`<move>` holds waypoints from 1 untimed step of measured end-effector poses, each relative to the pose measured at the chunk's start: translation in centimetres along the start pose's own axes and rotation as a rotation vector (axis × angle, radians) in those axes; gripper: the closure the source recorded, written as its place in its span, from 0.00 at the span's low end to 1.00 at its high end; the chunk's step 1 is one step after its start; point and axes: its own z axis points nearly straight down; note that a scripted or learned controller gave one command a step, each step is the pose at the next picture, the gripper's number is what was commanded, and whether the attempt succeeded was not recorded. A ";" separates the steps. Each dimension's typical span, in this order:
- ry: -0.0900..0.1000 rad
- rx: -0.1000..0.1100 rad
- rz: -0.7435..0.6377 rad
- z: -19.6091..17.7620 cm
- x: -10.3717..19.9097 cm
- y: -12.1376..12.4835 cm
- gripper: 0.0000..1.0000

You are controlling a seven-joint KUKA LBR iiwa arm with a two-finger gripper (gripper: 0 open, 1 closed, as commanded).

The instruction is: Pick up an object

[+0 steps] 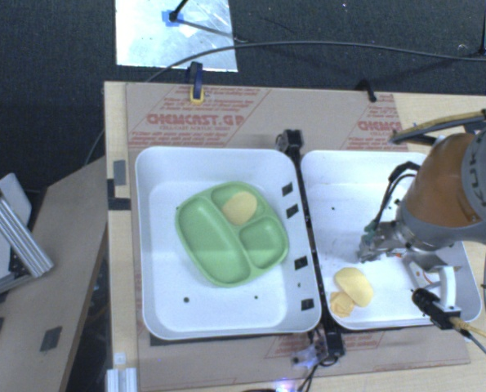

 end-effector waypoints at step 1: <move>0.000 0.001 -0.004 -4.2 0.1 0.3 1.00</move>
